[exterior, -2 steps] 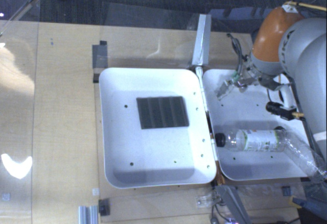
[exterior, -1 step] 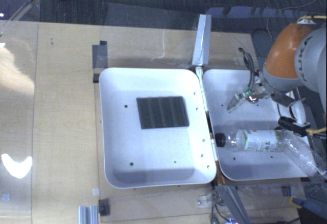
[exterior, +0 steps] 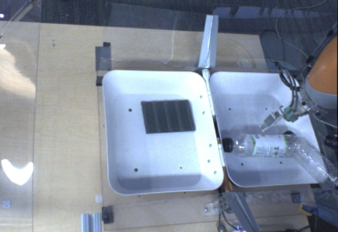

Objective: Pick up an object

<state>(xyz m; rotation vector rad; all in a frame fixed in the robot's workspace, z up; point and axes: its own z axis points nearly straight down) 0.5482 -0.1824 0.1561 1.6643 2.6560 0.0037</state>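
A clear plastic bottle (exterior: 264,146) with a black cap lies on its side in the right bin (exterior: 237,93), near the front wall, cap pointing left. A dark ribbed rectangular pad (exterior: 168,116) lies flat in the middle of the left bin (exterior: 121,88). My gripper (exterior: 277,118) reaches in from the right and hangs over the right bin, just behind the bottle's middle and slightly above it. Nothing shows held in it.
The arm's orange band (exterior: 325,75) and grey wrist with cables cover the right bin's far right side. A metal divider post (exterior: 208,46) stands behind the seam between the bins. Wooden bench top (exterior: 53,120) stretches to the left.
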